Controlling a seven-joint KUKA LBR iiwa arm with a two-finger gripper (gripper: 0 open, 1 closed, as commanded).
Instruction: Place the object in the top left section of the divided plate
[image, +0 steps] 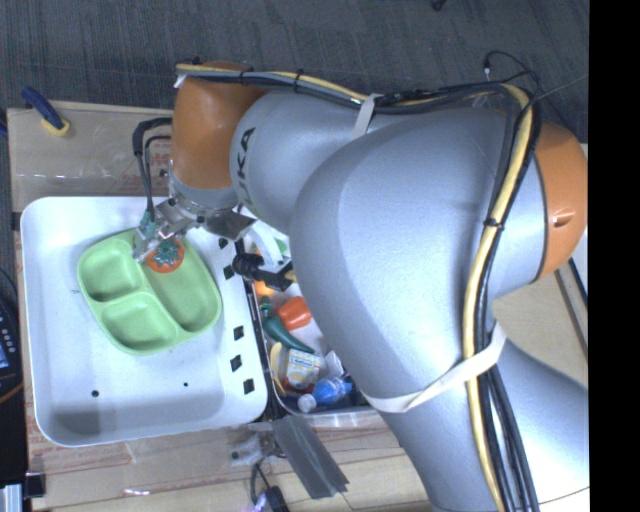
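Here, gripper over the green divided plate in the left bin, fingers closed around a small orange object at the plate's upper edge

Clutter around the left white bin

With the left white bin as landmark: just to its right, across the shared rims, the right white bin holds a heap of small things, among them an orange object, a yellowish packet below it and a blue and white bottle lying nearest the bin's lower edge. Black square marks run down the left bin's right wall. The wooden bench shows above the left bin, and a blue-and-yellow clamp sits at the bench's upper left corner, well apart from the bin. Dark carpet lies beyond.
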